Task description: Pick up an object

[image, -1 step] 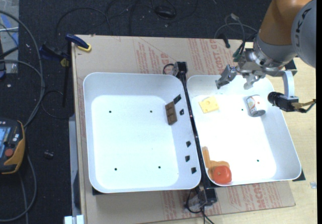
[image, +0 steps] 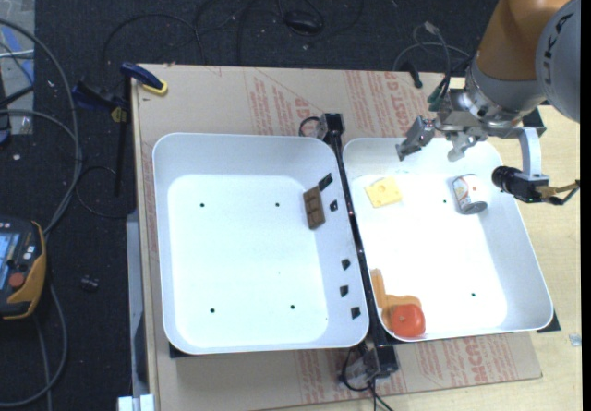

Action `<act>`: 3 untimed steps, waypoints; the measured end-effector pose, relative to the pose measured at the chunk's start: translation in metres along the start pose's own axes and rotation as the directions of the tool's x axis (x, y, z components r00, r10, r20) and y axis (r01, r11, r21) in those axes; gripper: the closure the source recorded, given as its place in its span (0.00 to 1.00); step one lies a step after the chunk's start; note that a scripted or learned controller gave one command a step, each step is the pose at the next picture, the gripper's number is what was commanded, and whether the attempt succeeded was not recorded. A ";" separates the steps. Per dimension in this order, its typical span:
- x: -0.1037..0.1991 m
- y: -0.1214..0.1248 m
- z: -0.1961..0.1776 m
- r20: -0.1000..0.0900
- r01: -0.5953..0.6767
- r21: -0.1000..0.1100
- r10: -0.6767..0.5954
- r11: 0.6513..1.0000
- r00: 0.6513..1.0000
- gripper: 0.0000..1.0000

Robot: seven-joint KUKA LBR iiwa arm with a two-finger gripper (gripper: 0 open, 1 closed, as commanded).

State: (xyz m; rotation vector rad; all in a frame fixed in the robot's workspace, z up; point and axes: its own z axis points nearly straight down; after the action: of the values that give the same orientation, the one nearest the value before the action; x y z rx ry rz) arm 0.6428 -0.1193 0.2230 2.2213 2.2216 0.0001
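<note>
Gripper point(image: 432, 144) fingers hang spread and released above the far rim of the right bin point(image: 517, 257), at about twelve o'clock of that bin, with nothing between them. The grey arm point(image: 531, 30), with its orange band, comes in from two o'clock.

Inside the right bin, a yellow wedge like a block of cheese point(image: 383, 192) lies near the ten o'clock corner, just below and to the left of the gripper and apart from it. A small white can point(image: 468, 194) with a red mark lies on its side toward one o'clock, near the bin's far wall. At seven o'clock, against the near rim, sits a red tomato-like ball point(image: 406, 318), touching an orange piece point(image: 391, 297) just beyond it.

In the left bin point(image: 185, 243), a brown bar point(image: 314, 209) rests at three o'clock, close to the wall shared with the right bin. Both bins sit side by side on the bench point(image: 277, 90), which is covered with cardboard. A blue and yellow clamp point(image: 143, 78) grips the bench at its eleven o'clock corner.
</note>
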 end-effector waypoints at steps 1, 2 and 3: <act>0.007 -0.008 0.056 -0.001 0.000 0.005 0.000 1.000 1.000 0.00; 0.007 0.000 0.114 -0.001 0.000 0.005 0.000 1.000 1.000 0.00; 0.008 -0.001 0.131 0.000 0.000 0.002 0.000 1.000 1.000 0.00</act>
State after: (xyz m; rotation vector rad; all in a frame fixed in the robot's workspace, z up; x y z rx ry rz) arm 0.6420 -0.1117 0.0916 2.2218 2.2227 -0.0016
